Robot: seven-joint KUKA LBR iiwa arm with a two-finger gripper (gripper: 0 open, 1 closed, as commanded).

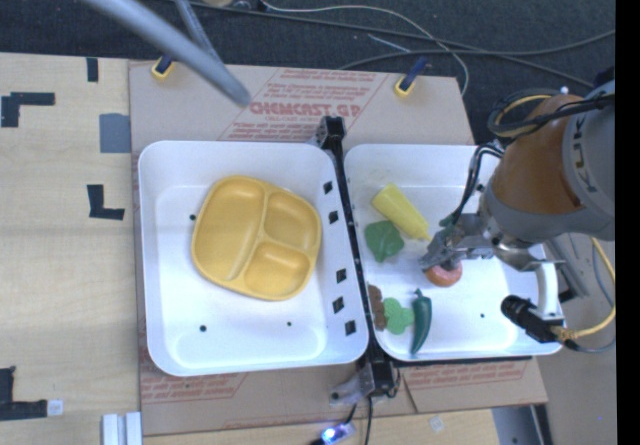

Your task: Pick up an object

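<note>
The gripper (442, 258) is down inside the right bin (500, 338), its dark fingers directly over a small red-orange object (445, 275); from this slanted overhead angle I cannot tell how far the fingers are spread or whether they have closed on anything. The red-orange object sits near the middle of the right bin, partly hidden under the gripper, so contact between the two cannot be judged. The arm (545, 178), grey with its orange band, comes in from three o'clock and covers much of the bin's right side. At about eleven o'clock from the gripper lies a yellow corn-like piece (400, 210), and at nine o'clock, just beside it, a green leafy piece (384, 239) touching the yellow one's lower end. At seven o'clock from the gripper a dark green pepper (420, 321) lies lengthwise, with a lighter green piece (397, 316) just to its nine o'clock and a small brown item (376, 301) against the bin's left wall. The left bin (170, 333) holds a yellow divided plate (257, 236), well apart from the gripper at nine o'clock. Both bins rest on a cardboard sheet (300, 103) with red print.
</note>
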